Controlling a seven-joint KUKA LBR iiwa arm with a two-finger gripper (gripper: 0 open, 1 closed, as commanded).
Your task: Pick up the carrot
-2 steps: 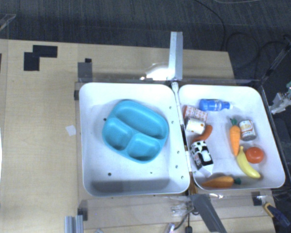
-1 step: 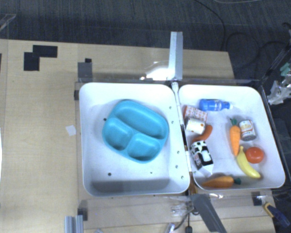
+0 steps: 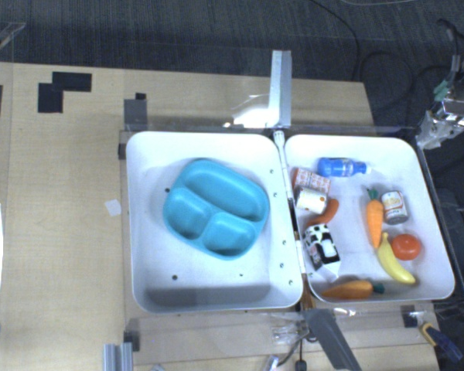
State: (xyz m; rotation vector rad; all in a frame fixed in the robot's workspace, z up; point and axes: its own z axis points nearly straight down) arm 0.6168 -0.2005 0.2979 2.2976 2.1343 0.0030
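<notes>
The orange plastic carrot with a green leafy top (image 3: 374, 222) lies in the right shallow white bin (image 3: 425, 178), leaf end pointing towards the far wall, well apart from the hand (image 3: 447, 122), nearer the camera and to the left of it. The hand sits beyond the bin's far right corner, and whether it is released or clenched cannot be told; nothing shows in its grasp. Just beside the carrot, on the hand's side, stands a small labelled can (image 3: 394, 206). Nearer the camera lie a red tomato (image 3: 407, 246) and a yellow banana (image 3: 394, 263). Farther from the hand are a blue bottle (image 3: 342, 166) and a black-and-white carton (image 3: 322, 247). The left white bin (image 3: 147, 269) holds a blue divided plate (image 3: 216, 207)
</notes>
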